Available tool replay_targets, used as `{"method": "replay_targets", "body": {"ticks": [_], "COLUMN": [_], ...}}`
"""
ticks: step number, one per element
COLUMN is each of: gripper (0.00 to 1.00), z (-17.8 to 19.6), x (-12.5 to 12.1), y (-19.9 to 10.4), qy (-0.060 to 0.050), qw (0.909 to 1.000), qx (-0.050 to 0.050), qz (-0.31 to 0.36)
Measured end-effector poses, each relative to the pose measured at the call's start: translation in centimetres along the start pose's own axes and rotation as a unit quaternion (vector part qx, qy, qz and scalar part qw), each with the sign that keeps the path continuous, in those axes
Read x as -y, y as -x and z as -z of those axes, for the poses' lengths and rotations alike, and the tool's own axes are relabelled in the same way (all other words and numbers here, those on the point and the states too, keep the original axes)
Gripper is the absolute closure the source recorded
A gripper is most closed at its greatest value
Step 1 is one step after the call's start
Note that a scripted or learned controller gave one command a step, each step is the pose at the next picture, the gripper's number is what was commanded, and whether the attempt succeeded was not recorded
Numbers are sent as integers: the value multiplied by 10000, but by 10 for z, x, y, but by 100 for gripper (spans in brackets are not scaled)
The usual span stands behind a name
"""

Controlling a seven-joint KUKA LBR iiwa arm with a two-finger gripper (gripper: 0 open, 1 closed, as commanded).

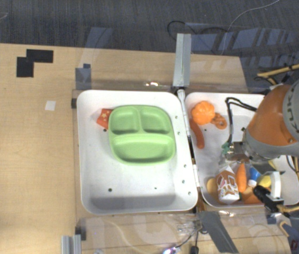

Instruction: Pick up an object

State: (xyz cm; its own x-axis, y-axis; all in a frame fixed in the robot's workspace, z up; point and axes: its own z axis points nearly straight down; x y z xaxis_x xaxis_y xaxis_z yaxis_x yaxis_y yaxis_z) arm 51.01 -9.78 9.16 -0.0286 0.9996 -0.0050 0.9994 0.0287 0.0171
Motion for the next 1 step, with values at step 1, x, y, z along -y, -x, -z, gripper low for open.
{"method": "replay_targets", "body": {"ticks": [1], "gripper": [100], "z": [2], "x": [20], "y": [13], "qy": [-18], "qw": [9120], "qx": [-26], "qz": [4102]}}
